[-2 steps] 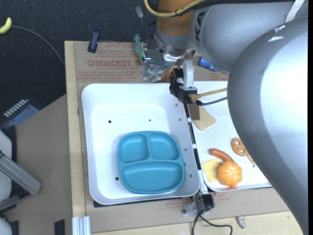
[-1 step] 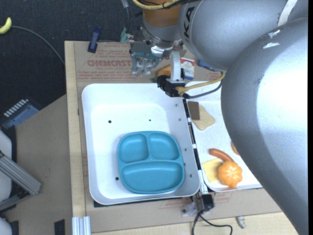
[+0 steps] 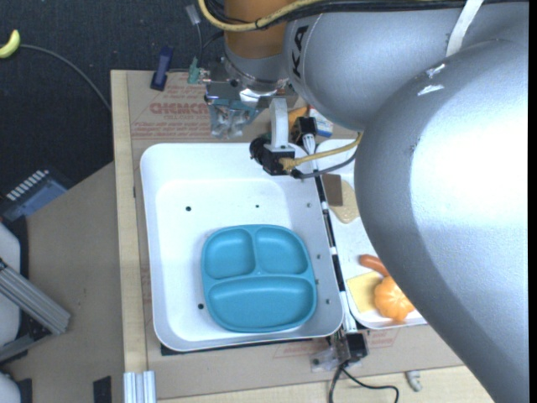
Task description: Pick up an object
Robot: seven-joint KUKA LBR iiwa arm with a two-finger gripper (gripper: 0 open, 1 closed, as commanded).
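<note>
A light blue divided plate (image 3: 258,275) lies flat in the front half of the left white bin (image 3: 168,225). My gripper (image 3: 226,120) hangs past the back rim of that bin, over the brown cardboard, well away from the plate. In the right bin (image 3: 357,313), an orange rounded object (image 3: 393,299) rests on a pale yellow piece (image 3: 361,290), and a brown flat object (image 3: 335,191) lies farther back. The grey arm hides most of the right bin.
Brown cardboard with red lettering (image 3: 168,112) lies under and behind the bins. A small blue object (image 3: 161,67) stands at its back left corner. The back half of the left bin is bare white floor (image 3: 218,196).
</note>
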